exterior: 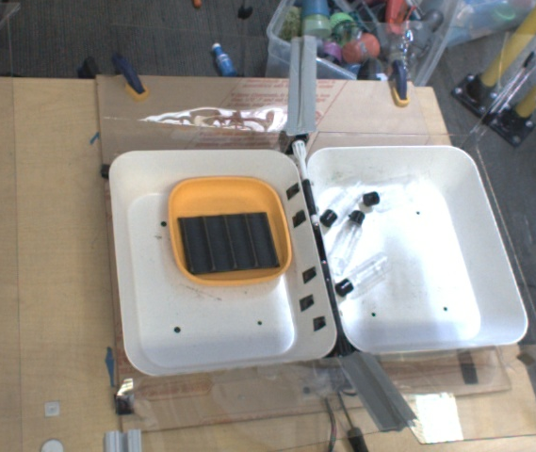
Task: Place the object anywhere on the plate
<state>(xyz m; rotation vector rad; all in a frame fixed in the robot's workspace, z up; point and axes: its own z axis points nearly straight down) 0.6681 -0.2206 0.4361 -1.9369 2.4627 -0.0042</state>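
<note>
A dark ridged block [228,243] already lies on the orange plate [185,199] in the left bin [136,281], so placement looks done. Clear vials [357,243] lie in the right bin [494,281]. Fingers: cannot tell.

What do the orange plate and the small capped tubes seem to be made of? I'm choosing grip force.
Orange plate: likely moulded plastic, matte, with an even colour and soft rounded rim. Capped tubes: clear plastic or glass, which one is hard to tell; the white bin shows through them, and their caps are black.
</note>
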